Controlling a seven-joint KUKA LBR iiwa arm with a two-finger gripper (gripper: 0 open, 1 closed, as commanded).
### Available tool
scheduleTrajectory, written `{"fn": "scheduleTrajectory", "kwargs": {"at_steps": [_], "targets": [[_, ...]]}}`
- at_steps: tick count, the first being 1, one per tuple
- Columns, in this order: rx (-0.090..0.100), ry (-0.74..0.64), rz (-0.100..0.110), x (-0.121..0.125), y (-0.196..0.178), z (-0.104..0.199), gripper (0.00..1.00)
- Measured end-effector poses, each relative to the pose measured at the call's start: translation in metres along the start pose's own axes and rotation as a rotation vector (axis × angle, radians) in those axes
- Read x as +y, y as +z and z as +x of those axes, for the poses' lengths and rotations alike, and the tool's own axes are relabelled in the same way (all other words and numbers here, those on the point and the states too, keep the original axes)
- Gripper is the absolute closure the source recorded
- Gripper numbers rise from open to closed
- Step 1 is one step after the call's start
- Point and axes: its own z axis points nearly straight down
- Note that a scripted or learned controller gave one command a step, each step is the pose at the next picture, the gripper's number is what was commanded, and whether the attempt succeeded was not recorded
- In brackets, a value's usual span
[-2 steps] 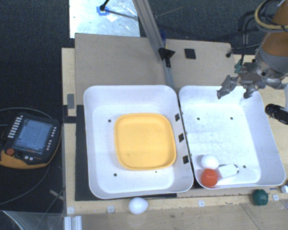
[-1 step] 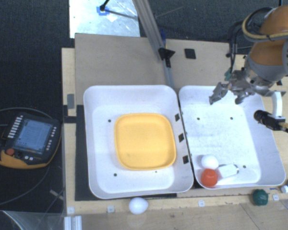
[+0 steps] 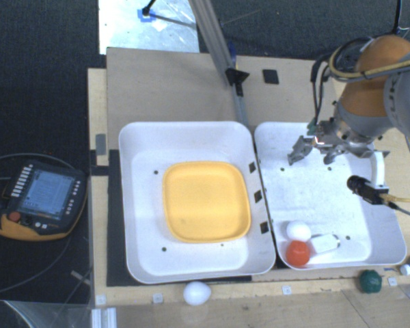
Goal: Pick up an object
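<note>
The gripper hangs over the far part of the right bin, its two fingers spread apart with nothing between them, so it is released and empty. The things it could take lie well apart from it, crowded into the near left corner of that bin: a white ball, a red ball touching it on the near side, and a small white tool lying flat just beside both, perhaps a marker or tube, too small to tell. The two balls look light, smooth and rigid, so they are likely to roll or squirt out of a pinch that lands off centre; the fingers should close across the widest part, coming straight down. The bin wall and the neighbouring ball leave little room for a finger on those sides, so the white ball's far side and open right side look like the easier way in. The white tool seems light and stiff, best taken across its narrow width near the middle. The left bin holds a yellow plate, broad, flat and probably slippery, with only its rim offering a hold. A white egg rests on the desk near its front edge, and a green ball sits near the front right corner, both outside the bins.
</note>
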Motion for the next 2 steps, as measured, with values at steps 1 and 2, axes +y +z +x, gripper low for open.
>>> {"fn": "scheduleTrajectory", "kwargs": {"at_steps": [1, 2], "targets": [[0.0, 0.0, -0.001, 0.002, 0.043, 0.005, 0.0], [0.0, 0.0, -0.006, 0.004, 0.031, 0.005, 1.0]]}}
